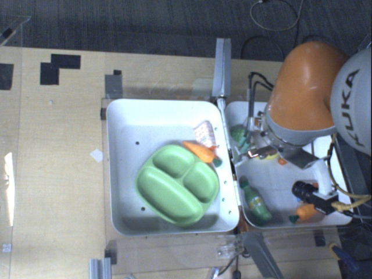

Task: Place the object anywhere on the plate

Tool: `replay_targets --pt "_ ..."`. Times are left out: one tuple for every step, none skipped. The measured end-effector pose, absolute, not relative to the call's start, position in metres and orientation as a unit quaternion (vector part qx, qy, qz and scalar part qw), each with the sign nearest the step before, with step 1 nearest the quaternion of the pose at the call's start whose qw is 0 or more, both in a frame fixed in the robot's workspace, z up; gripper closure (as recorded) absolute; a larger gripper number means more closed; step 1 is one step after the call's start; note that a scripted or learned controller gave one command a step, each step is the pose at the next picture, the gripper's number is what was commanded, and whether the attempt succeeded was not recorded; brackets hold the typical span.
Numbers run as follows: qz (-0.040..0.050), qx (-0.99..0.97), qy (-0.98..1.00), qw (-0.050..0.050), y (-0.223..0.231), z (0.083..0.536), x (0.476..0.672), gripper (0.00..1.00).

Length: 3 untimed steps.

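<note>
The grey arm (pixel 325 106) reaches in from the right, its orange band uppermost, hiding the gripper (pixel 256 147) beneath.

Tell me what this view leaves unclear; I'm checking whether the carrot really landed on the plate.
- Gripper: its fingers are hidden under the arm's orange band in the camera view.
- Carrot: at the green plate rim; resting on it or beside it, too small to tell.
- Right bin: largely covered by the arm.
</note>
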<state>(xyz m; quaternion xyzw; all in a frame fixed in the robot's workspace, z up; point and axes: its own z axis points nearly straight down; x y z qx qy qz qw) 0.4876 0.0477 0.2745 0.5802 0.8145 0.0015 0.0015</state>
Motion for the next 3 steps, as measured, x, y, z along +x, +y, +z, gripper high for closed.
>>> replay_targets --pt "0.0017 0.581 0.814 0.002 0.047 0.275 0.488 0.00" --pt "0.0037 0.579 0.815 0.003 0.048 0.286 0.489 1.00" --pt "0.0037 0.579 0.815 0.003 0.048 0.286 0.489 0.00"
